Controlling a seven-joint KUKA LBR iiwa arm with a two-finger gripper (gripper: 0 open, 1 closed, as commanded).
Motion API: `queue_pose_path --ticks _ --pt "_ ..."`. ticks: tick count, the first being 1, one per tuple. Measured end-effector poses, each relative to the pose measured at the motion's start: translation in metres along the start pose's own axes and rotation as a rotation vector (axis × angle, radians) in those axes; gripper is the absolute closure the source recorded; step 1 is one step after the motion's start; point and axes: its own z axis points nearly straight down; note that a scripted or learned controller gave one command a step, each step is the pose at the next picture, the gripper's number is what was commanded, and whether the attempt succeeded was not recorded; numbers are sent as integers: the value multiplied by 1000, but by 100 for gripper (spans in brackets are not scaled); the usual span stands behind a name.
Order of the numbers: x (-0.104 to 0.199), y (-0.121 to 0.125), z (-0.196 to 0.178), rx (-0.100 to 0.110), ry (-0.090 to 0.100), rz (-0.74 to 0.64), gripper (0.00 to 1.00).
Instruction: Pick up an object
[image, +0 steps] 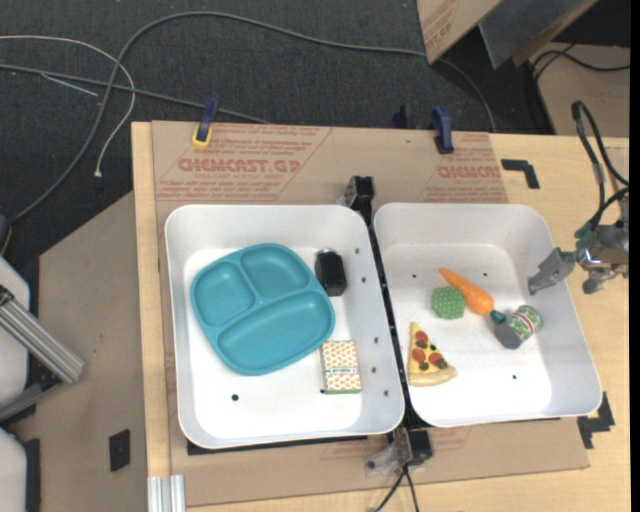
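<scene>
Rightward, one orange carrot (467, 290) lies in the right bin (560, 400), long axis slanting upper-left to lower-right, one pizza slice (428, 356) tip up, gripper (565, 268) at the rim, jaws released, grasping nothing.

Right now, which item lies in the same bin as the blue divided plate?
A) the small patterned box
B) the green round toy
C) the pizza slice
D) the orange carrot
A: the small patterned box lies in the left bin just below the blue divided plate, while the pizza slice, orange carrot and green round toy lie in the right bin.
</scene>
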Motion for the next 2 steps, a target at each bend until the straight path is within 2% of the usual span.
queue_pose_path --ticks 1,2 --pt "1 3 -7 -12 -4 -4 0" --pt "-5 0 55 -6 -1 -2 0"
